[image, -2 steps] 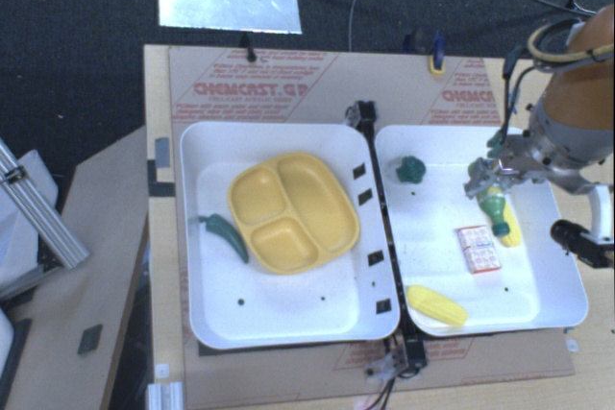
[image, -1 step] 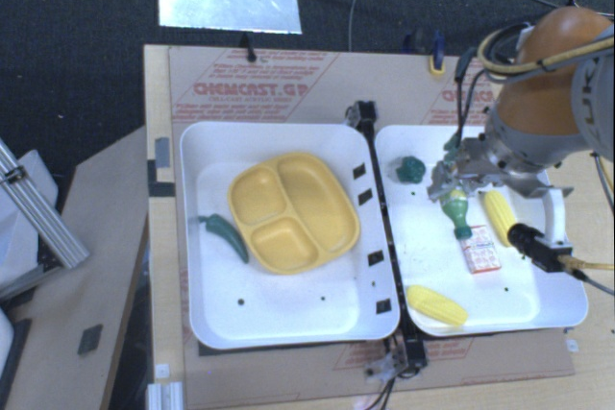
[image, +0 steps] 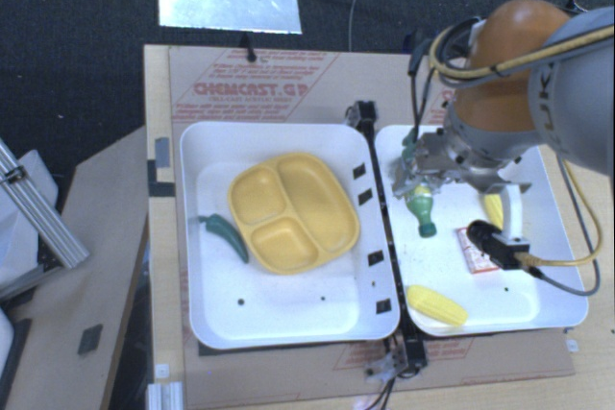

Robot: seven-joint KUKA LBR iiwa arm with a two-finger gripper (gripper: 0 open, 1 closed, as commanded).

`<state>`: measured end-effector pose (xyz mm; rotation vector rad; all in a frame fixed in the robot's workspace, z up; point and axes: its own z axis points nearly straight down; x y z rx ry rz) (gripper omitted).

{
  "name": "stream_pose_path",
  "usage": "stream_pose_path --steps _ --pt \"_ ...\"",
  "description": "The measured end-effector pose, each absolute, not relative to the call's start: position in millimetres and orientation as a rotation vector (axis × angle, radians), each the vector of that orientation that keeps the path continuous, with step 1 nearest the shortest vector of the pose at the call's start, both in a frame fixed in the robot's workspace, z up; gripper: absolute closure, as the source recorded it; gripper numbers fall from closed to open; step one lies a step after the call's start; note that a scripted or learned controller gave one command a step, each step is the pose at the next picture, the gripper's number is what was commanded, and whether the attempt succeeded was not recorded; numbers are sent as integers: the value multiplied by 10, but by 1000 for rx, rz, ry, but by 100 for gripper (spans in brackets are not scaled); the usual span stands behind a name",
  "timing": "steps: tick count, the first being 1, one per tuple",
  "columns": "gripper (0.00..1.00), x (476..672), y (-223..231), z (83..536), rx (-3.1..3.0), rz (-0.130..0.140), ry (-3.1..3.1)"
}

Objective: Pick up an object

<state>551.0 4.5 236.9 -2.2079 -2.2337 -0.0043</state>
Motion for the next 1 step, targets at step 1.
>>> stream_pose_path --steps 1 --pt "100 5655 637 2417 -2208 -7 -2235"
